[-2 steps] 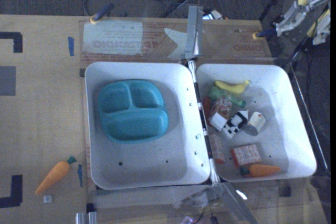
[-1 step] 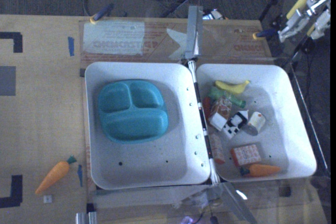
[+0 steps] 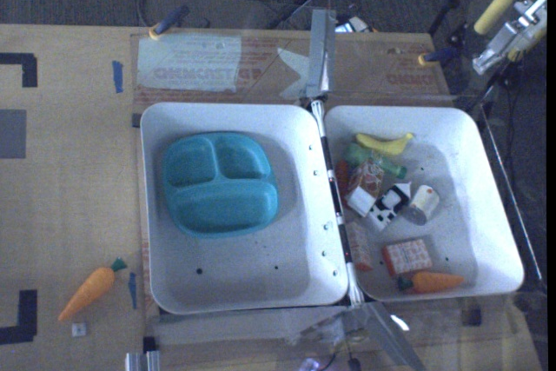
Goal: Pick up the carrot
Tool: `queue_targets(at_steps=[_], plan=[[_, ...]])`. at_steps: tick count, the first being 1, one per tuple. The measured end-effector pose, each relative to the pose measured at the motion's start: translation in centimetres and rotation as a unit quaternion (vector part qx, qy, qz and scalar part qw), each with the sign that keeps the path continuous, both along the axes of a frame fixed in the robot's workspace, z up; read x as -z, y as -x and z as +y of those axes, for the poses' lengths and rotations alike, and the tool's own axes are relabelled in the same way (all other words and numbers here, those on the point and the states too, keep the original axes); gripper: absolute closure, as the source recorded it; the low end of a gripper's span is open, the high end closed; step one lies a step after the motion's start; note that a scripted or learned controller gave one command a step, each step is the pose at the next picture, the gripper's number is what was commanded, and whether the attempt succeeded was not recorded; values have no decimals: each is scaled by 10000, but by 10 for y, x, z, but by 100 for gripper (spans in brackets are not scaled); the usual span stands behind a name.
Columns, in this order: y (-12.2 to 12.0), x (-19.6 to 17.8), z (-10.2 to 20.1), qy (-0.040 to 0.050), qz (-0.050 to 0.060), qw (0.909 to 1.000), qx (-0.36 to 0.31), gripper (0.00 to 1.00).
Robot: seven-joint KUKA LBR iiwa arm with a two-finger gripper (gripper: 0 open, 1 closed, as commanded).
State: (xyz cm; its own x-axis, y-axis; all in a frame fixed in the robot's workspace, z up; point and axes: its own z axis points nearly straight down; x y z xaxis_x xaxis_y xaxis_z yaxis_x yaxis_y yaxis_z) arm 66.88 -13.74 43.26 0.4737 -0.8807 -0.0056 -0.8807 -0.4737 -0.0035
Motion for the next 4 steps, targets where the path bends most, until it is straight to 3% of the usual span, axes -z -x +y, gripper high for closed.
queue_targets(at_steps=[1,2,3,4], plan=[[9,0,2,-1,1,9773,-2120,0],[6,-7,5,-30,-9,9768,-2139,100],[6,-7,5,-32,-7,9769,-2138,0],[0,1,-20,-9,-22,9072,-4208,0]])
